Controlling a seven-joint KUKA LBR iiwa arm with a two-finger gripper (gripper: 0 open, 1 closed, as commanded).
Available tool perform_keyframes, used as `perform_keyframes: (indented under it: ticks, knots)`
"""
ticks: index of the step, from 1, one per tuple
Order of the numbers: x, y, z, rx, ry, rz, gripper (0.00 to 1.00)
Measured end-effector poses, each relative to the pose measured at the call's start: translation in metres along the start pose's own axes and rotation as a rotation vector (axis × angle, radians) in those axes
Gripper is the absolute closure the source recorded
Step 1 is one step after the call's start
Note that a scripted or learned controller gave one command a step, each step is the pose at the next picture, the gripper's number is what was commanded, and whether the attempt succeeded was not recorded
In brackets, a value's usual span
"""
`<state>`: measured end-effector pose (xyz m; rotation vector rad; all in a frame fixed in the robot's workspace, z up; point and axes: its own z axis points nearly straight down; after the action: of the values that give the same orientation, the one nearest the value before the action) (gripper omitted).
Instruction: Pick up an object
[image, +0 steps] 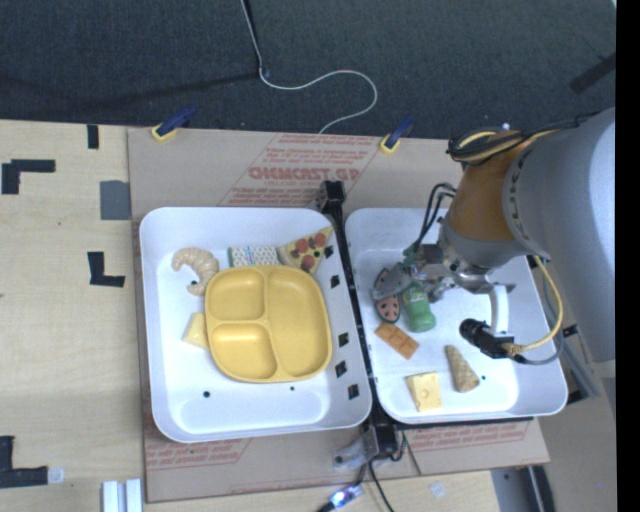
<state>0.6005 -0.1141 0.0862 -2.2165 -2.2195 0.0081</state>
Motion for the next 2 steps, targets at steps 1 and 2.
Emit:
perform_keyframes:
  ticks: [1, 2]
  knots:
    - [0.000, 0.000, 0.002, -0.006, 0.000, 0.000, 0.00]
    - [0.000, 0.002, -0.012, -0.013, -0.001, 0.001, 1.00]
